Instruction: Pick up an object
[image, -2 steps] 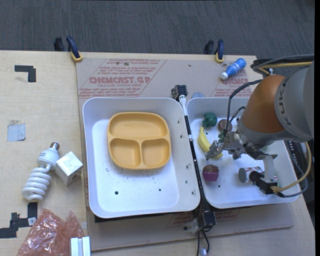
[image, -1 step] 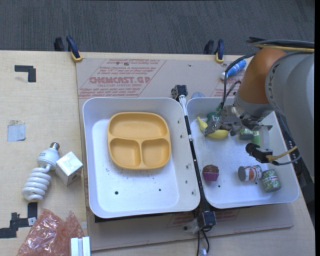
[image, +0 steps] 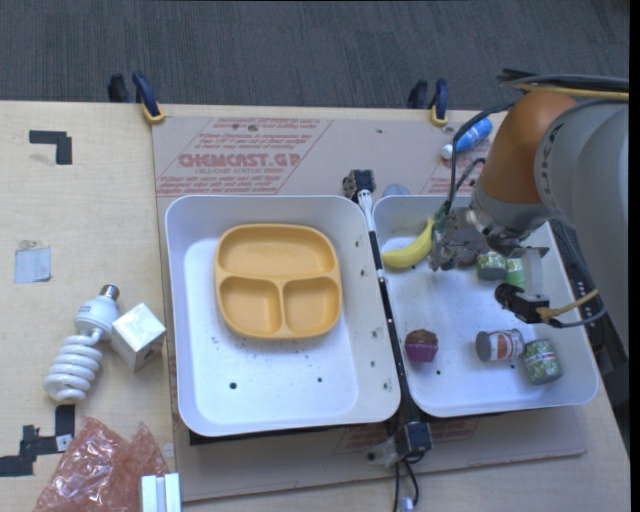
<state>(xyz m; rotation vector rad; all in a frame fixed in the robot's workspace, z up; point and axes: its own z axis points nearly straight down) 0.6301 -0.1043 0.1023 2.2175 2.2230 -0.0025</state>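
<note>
1. The banana (image: 409, 250) lies in the right bin (image: 455, 395), near its far left corner, just to the left of the gripper (image: 447, 255), close enough that I can't say whether they touch.
2. The gripper hangs low over that bin's far part; how its jaws stand I cannot tell from here, and nothing is plainly held between them.
3. Just to the right of the jaws sits a small green-and-white packet (image: 497, 266), partly under the wrist.
4. Nearer the front than the jaws, and a bit left, stands a little purple-topped muffin (image: 421, 345).
5. Toward the front and right of the jaws lies a small can (image: 499, 346), with a green can (image: 540, 361) touching or just beside it.
6. Well off to the left of the jaws, the left bin (image: 195, 390) holds a yellow divided plate (image: 279, 279).
7. Farther left still, out on the bench, a spiral light bulb (image: 80, 345) lies beside a white cube (image: 138, 332).
</note>
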